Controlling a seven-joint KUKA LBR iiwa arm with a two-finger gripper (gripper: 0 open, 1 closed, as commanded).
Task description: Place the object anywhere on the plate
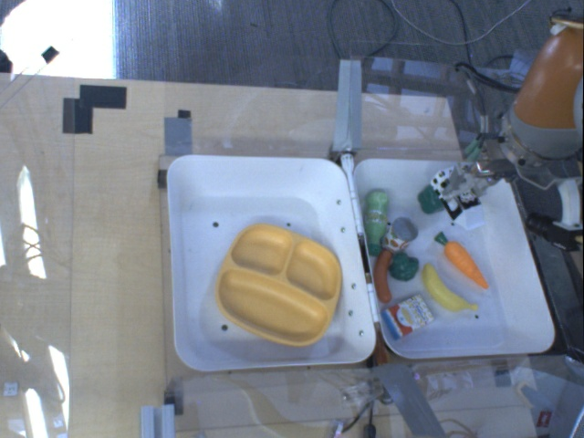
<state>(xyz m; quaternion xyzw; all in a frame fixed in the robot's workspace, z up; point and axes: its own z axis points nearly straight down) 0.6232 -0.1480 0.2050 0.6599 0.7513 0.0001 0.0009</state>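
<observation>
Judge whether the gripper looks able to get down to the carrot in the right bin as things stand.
Probably yes. The carrot lies uncovered just below the gripper, with bare bin floor around it; only the banana lies near, beside it and not on top.

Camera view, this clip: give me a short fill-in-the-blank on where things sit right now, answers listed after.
1. The yellow plate lies in the ____ bin.
2. The carrot and banana lie in the ____ bin.
3. The plate has ____ compartments.
4. The gripper hangs over the ____ bin's far part.

Missing words: left; right; three; right
</observation>
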